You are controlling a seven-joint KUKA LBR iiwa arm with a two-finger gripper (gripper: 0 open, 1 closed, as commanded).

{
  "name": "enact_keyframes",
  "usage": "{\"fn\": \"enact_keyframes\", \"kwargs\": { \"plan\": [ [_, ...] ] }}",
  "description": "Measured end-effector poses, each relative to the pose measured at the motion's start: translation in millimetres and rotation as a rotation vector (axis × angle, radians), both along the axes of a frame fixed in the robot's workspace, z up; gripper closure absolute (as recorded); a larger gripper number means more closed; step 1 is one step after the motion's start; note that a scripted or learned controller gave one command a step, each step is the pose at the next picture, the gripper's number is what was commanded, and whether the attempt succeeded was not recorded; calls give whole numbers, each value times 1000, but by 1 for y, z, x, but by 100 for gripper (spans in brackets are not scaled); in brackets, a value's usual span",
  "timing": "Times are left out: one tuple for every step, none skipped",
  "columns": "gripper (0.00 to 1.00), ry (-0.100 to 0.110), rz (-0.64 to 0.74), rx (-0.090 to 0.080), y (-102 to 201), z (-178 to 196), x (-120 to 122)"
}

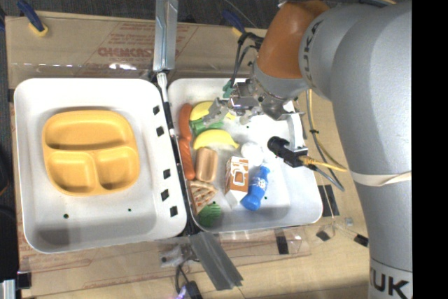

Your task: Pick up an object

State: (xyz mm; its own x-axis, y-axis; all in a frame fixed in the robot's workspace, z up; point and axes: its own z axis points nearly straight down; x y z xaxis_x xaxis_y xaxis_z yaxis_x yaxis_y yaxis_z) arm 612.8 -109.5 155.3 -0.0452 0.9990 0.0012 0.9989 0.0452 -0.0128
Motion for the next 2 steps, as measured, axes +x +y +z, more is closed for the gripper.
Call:
{"fn": "enact_keyframes", "kwargs": {
  "plan": [
    [0,-8,-7,0,10,-65,-7],
    [0,-9,-73,-2,-11,-64,44]
  ]
}}
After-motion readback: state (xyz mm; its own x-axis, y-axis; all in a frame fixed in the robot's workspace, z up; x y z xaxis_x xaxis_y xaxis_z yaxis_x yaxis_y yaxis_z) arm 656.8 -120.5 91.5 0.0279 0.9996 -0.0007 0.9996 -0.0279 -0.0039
